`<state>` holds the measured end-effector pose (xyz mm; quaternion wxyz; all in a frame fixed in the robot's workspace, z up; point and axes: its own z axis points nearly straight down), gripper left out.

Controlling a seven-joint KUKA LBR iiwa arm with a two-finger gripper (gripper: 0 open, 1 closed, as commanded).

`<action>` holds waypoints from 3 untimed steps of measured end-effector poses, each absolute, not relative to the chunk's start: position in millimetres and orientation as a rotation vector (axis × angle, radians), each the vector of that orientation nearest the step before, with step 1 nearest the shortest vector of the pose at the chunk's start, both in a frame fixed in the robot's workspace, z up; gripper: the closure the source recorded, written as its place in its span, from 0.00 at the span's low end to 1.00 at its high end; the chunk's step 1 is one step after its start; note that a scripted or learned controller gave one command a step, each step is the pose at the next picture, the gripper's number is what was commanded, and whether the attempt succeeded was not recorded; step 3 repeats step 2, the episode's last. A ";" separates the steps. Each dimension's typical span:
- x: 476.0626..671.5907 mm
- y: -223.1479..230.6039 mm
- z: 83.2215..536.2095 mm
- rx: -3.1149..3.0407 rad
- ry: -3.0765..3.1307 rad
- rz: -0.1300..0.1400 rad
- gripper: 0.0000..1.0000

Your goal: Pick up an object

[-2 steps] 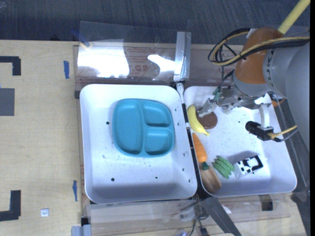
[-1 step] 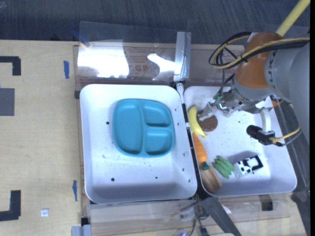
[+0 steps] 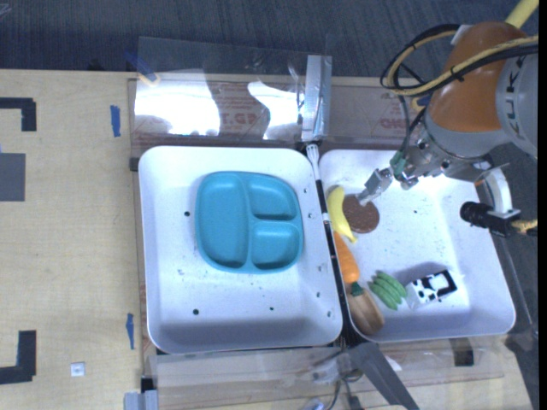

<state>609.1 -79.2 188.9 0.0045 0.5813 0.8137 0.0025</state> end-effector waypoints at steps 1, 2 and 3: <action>620.4 -98.3 98.8 1.625 2.680 0.006 0.00; 611.9 -109.2 87.2 1.733 2.617 0.005 0.00; 611.9 -109.2 87.2 1.733 2.617 0.005 0.00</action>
